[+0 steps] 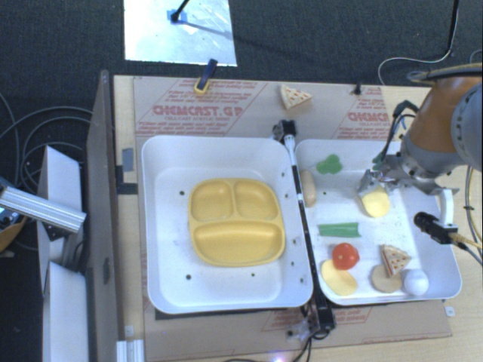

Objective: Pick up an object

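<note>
Camera view — yellow tray [235, 222] in left bin [170, 274], gripper [379, 189] over right bin's [445, 277] yellow piece [376, 203] — grip state unclear.

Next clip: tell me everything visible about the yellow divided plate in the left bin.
The yellow divided plate looks like smooth moulded plastic, a rounded rectangle with three compartments: two small ones on its far side and one wide one on its near side. It lies flat, right way up, near the middle of the left bin, on the bin's white floor. Nothing sits in its compartments and nothing else touches it.
</note>
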Tool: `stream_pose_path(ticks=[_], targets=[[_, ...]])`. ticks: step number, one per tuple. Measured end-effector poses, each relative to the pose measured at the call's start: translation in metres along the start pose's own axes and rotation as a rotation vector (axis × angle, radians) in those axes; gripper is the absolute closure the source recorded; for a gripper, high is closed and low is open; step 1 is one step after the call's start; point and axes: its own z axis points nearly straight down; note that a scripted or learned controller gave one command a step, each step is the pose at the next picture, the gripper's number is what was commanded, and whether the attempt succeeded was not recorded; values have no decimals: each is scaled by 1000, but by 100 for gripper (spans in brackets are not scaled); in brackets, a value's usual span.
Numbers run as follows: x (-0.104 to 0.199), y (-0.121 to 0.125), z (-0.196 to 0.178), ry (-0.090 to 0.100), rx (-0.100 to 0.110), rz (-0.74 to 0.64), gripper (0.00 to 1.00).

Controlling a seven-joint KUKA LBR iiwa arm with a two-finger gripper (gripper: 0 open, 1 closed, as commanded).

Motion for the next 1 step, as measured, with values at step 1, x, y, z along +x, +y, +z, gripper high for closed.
stream_pose_path(ticks=[1], targets=[[74, 26, -58, 3, -3, -10, 100]])
